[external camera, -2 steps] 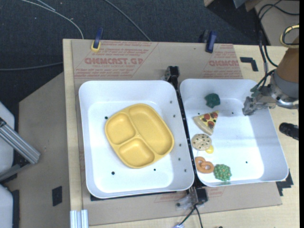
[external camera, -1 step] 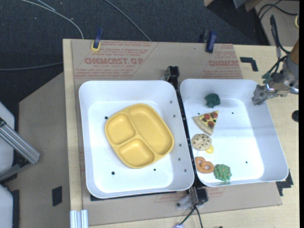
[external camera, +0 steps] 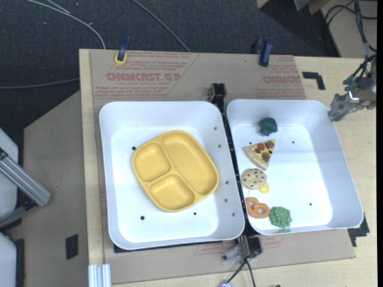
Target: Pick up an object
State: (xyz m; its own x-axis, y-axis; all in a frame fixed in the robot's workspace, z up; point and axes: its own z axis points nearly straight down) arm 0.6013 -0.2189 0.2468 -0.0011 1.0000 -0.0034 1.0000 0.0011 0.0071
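Observation:
The right bin holds several toy foods along its left side: a dark green lump, a pizza slice, a cookie, a small yellow piece, a pretzel and a green broccoli. My gripper hovers at the far right, over the right bin's top right corner, well away from the foods. Nothing shows between its fingers.
The left bin holds a yellow divided plate with three compartments. Blue clamps sit on the board's back edge. A black latch stands between the bins at the back.

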